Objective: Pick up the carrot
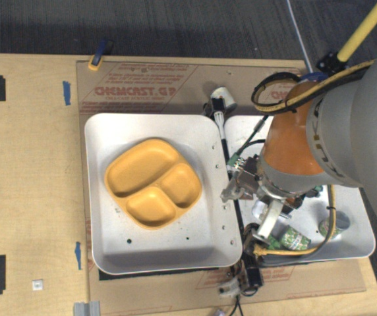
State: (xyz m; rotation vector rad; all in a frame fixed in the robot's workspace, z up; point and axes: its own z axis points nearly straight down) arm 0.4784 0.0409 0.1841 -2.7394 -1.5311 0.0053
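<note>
Here, grey arm [347,124] low over right bin [360,242], claw [267,226] grip unclear; yellow divided tray [153,182] in left bin [109,242]

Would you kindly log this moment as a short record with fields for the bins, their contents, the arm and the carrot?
left bin: holds a yellow three-compartment plate
plate state: upright, nothing seen in its compartments
right bin: largely covered by the arm
arm position: low over the right bin, near the divide between bins
gripper: fingers hidden
carrot: cannot be made out
</note>
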